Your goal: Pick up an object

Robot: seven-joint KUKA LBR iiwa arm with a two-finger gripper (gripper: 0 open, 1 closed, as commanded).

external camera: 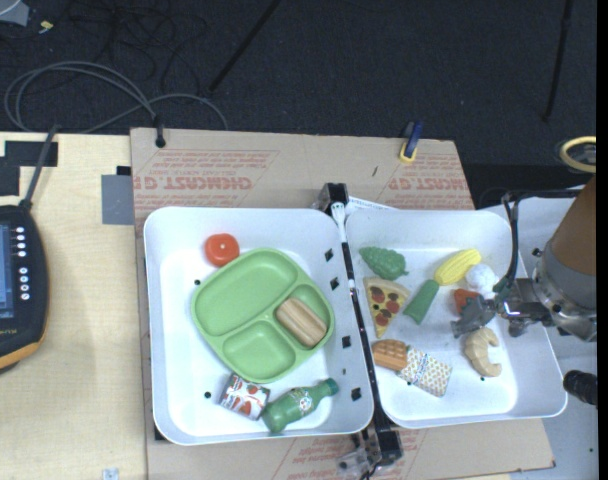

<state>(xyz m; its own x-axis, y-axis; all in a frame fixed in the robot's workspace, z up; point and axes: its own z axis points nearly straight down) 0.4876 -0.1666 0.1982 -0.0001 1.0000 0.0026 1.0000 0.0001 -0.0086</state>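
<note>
My gripper [476, 316] is low in the right bin [529, 393], reaching in from the right edge. It hangs between a small red piece [465, 296] just above it and a beige croissant-like toy [483, 354] just below it. Whether it touches either one is hidden by the dark gripper body. To its upper left lies a yellow corn cob [457, 265]. A green cucumber [421, 301] and a pizza slice [385, 303] lie further left.
The right bin also holds a green leafy toy [384, 261], a waffle-like piece [391, 353] and a patterned packet [426, 371]. In the left bin [169, 368] sit a green divided plate [246, 308] bearing a bread roll [301, 320], a red tomato [222, 249], a can [246, 396] and a green bottle [299, 404].
</note>
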